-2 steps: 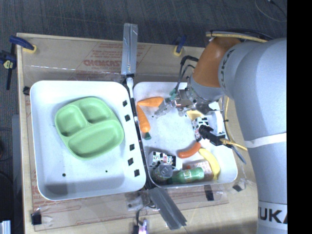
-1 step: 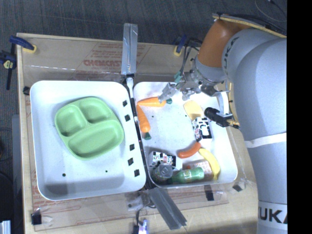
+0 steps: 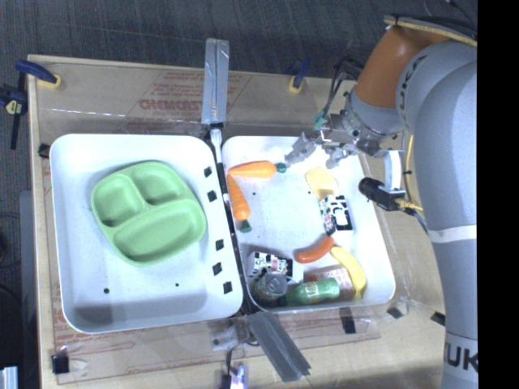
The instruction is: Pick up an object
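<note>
My gripper (image 3: 315,156) hovers over the far edge of the right bin (image 3: 375,235), its fingers spread open with nothing between them. One fingertip (image 3: 293,157) is close to the green end of an orange carrot (image 3: 251,168) lying at the bin's back left. A yellow block (image 3: 320,181) sits just below the gripper. A second carrot (image 3: 238,202) lies along the bin's left wall.
Also in the right bin are a black-and-white packet (image 3: 336,214), a red sausage (image 3: 313,251), a banana (image 3: 350,271), a green bottle (image 3: 316,291), a can (image 3: 272,285) and a small printed box (image 3: 271,262). A green divided plate (image 3: 148,210) lies in the left bin (image 3: 73,298).
</note>
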Robot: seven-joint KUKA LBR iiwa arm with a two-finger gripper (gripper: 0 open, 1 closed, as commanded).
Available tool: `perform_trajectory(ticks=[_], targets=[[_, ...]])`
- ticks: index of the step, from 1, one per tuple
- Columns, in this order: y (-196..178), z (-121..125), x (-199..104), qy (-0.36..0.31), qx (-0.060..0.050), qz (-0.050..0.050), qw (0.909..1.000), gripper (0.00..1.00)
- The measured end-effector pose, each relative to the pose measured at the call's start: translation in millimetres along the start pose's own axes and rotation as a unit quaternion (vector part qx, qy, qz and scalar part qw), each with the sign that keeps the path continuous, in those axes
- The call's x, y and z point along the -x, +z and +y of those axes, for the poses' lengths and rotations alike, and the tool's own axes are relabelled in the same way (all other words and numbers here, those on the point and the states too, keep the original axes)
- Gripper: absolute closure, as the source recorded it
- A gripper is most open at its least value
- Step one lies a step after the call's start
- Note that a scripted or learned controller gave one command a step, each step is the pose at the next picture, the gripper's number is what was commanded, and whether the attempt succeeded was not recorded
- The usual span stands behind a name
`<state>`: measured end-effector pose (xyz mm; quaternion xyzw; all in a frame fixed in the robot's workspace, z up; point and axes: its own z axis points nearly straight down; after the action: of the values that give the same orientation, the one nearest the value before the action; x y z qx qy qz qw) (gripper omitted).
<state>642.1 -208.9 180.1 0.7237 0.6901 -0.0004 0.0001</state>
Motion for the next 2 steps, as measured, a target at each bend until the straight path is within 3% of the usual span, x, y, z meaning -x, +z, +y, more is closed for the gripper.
perform_trajectory(ticks=[1,2], targets=[[-45.5,-7.3,-0.6,0.024,0.0,0.0,0.9997,0.0],[-55.3,-6.8,-1.4,0.021,-0.001,0.0,0.9998,1.0]])
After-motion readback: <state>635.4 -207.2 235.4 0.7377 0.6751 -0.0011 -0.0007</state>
